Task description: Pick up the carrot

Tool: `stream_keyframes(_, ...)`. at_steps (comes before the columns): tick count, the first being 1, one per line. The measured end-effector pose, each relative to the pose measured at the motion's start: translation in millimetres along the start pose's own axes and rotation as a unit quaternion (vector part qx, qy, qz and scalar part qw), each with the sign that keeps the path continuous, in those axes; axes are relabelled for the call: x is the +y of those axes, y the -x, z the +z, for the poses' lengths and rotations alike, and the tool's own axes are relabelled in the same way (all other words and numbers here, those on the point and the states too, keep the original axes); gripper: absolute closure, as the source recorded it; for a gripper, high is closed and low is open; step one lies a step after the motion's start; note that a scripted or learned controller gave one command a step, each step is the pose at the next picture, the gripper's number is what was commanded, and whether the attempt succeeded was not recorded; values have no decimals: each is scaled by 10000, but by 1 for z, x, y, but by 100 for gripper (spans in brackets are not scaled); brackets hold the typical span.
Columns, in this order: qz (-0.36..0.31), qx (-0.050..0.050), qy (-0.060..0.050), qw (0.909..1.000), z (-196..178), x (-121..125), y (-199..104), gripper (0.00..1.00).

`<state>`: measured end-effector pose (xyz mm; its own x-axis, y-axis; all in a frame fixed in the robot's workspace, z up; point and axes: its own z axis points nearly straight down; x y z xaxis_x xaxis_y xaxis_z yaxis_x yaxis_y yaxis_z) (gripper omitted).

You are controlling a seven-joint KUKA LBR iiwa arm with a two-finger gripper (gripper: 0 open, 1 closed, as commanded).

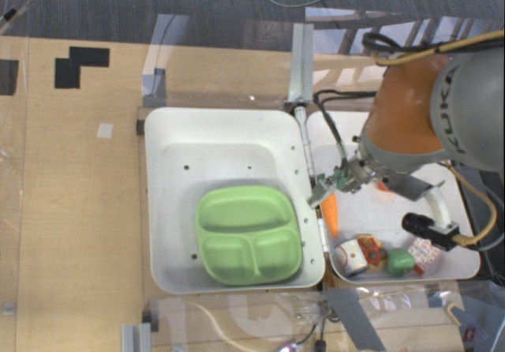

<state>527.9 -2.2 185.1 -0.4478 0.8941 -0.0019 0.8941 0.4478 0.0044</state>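
The carrot (330, 216) is a short orange piece lying in the right bin (465, 267), close against its left wall and pointing toward the front. My gripper (330, 185) reaches down from the grey and orange arm (410, 114) and hangs right at the carrot's far end, by the wall between the two bins. The arm's bulk covers the middle of the right bin. Nothing is visibly held.
A green divided plate (248, 234) lies in the left bin (181, 145). Along the right bin's front sit a small can (352, 256), a red and yellow item (372, 249), a green item (400, 261) and a red and white packet (425, 251). Cables run behind the arm.
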Motion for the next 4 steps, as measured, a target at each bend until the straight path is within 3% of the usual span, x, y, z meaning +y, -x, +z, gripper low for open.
stream_keyframes(1,-34,-4,3,10000,0,3,39,0)
stream_keyframes(2,-300,2,-2,9995,0,-7,7,0)
stream_keyframes(3,-164,-5,2,9999,0,19,76,0)
stream_keyframes(4,-140,2,3,9999,0,18,14,0)
